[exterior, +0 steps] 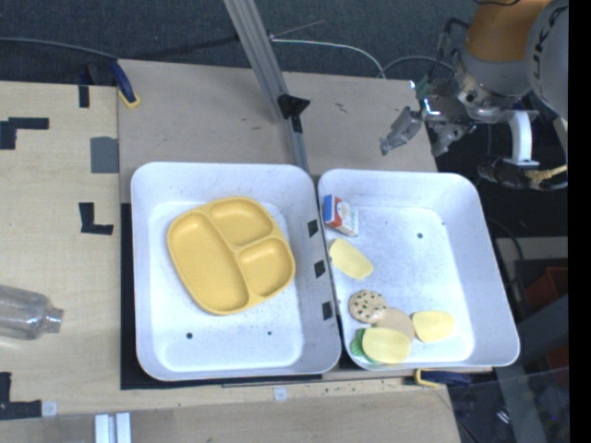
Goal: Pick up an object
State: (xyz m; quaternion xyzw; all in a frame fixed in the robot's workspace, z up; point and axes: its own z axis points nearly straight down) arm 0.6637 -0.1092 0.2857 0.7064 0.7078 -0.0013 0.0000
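the hand (pixel 406 133) was found above the tabletop (pixel 212 109), just beyond the far rim of the right bin (pixel 480 275), at the end of the grey arm (pixel 517 35) with its orange band. its two fingers (pixel 399 137) stood slightly apart, with nothing between them.

the right bin held the loose items. a small red, white and blue carton (pixel 339 214) lay in the far left corner. a pale yellow piece (pixel 351 259) lay just nearer than the carton. a brown spotted cookie (pixel 367 305) sat further toward the near edge, touching a tan piece (pixel 395 321). a yellow-green round piece (pixel 385 344) overlapped a green item (pixel 358 347) at the near left corner. a yellow piece (pixel 432 325) lay just right of the tan one. all were well apart from the hand.

the left bin (pixel 148 247) held a yellow divided plate (pixel 231 254). a clear plastic bottle (pixel 26 314) lay on its side at the left edge of the tabletop.
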